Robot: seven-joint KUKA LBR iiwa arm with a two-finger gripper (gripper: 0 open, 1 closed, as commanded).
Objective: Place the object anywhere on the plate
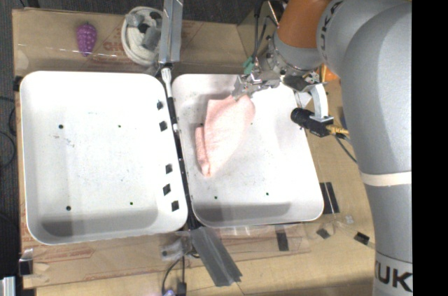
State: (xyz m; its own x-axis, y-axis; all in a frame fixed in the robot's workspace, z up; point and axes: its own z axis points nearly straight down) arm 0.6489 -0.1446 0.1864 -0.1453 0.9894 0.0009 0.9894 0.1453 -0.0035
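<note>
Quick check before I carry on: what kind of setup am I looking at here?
Probably a lab manipulation test bench: two white bins side by side, a KUKA arm, and taped markers on the bench.

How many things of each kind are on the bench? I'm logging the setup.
White bins: 2
Pink cloth: 1
Purple grape bunch: 1
White tape roll: 1
Total: 5

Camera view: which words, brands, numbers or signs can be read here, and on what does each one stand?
"KU": white letters, cut off by the frame edge, on the grey arm at the bottom right.
Letters on the arm beside its orange band: too blurred to read.
Faint reddish print on the bench near the purple object: too blurred to read.
</note>
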